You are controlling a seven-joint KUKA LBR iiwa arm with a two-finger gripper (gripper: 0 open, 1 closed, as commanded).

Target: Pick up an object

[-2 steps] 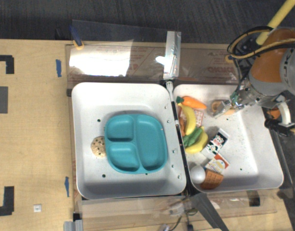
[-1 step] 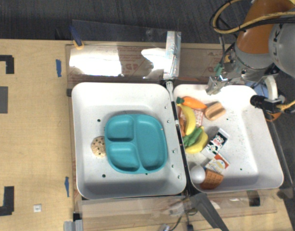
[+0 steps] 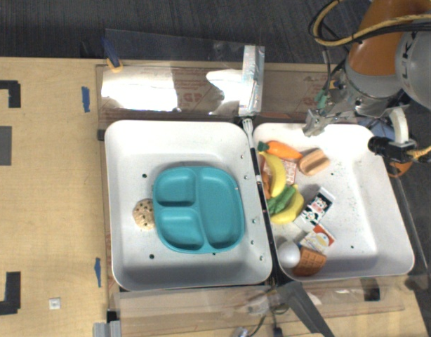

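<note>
Grey arm (image 3: 384,55) hung over the right bin's (image 3: 384,209) far edge.
Its claw (image 3: 315,123) hovered near the bun (image 3: 314,162); grip state unclear.

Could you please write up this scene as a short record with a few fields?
left bin: teal tray, cookie beside its left edge
right bin: carrot, banana, bun, carton, waffle, all along its left side
tool: above the right bin's far edge, holding nothing visible
arm: enters from the right
</note>
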